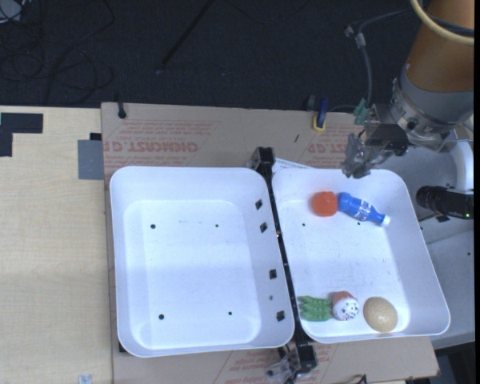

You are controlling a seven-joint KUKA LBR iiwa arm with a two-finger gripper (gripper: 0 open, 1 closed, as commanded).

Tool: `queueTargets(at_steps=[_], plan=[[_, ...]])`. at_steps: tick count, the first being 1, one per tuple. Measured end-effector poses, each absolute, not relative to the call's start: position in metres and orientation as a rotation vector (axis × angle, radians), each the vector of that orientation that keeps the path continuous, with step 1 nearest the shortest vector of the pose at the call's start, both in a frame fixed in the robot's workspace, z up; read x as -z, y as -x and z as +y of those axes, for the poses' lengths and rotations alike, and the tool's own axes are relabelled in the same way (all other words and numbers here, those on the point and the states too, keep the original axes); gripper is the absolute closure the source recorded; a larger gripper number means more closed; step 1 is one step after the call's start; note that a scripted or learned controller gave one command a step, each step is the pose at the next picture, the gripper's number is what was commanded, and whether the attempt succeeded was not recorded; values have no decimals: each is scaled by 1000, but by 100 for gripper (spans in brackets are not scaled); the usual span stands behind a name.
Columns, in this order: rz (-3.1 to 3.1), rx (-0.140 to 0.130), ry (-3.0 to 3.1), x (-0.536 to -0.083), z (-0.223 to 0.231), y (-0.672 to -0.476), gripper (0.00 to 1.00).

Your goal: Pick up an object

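hovering gripper (358,165) over right bin (420,238) back rim, nothing held, finger state unclear, approach phase; next needs descent onto blue bottle (362,209) beside orange ball (325,203).

gripper (358,166) above right bin (420,238), blue bottle (362,209)

a pale wooden bench (40,238) carries a brown cardboard sheet (192,134) bearing two white bins (120,214) side by side.

Arm (440,46) cut off at top edge.
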State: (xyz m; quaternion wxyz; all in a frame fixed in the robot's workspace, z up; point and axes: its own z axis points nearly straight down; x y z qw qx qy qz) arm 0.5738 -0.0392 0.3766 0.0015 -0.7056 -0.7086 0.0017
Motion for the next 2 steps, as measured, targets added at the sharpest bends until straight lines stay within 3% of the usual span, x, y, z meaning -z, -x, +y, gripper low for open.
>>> queueTargets(at_steps=[1, 2], plan=[[-2224, -1, 2218, -389, -23, -571, 100], [-2218, -15, 2210, -297, 13, -536, 100]])
